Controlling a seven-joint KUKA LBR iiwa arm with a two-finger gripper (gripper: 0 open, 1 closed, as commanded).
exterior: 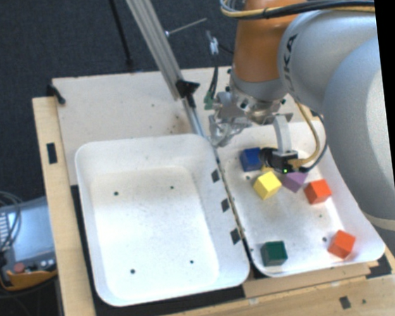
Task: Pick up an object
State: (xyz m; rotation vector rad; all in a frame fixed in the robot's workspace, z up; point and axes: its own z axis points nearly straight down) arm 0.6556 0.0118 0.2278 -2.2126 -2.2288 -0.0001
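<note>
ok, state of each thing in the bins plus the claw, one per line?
claw: above the right bin's far left corner, nothing visibly held
blue block: lying in right bin
yellow block: tilted, loose
purple block: loose, beside the yellow
orange blocks: loose, apart
green block: flat, near edge

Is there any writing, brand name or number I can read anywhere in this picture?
"KU": dark letters on the grey robot arm, part of a cut-off word, hard to read.
Small grey box with a screen left of the bench: any text is too blurred to read.
Nothing else carries writing.
</note>
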